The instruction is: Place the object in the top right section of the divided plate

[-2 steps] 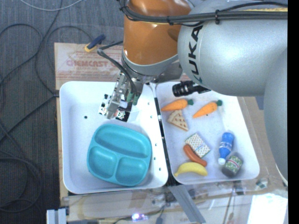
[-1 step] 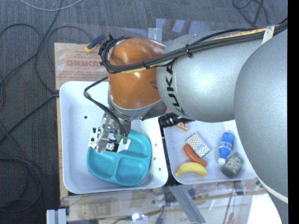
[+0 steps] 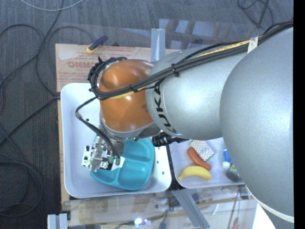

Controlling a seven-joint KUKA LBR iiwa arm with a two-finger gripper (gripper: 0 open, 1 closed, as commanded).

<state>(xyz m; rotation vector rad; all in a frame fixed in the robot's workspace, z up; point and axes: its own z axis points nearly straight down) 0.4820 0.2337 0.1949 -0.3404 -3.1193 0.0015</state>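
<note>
A teal divided plate (image 3: 136, 168) lies in the lower part of the left white bin (image 3: 71, 142). My gripper (image 3: 101, 159) hangs over the plate's left edge, below the orange wrist band (image 3: 123, 97). The arm's grey body covers much of the plate's upper side and most of the right bin. A yellow banana (image 3: 194, 173), a red sausage (image 3: 198, 158) and a checkered block (image 3: 204, 149) lie in the right bin (image 3: 177, 178).
A blue and white item (image 3: 227, 157) and a dark object (image 3: 232, 174) sit further right in the right bin. Black cables loop around the wrist. The bench's wooden board (image 3: 71, 63) runs behind the left bin.
</note>
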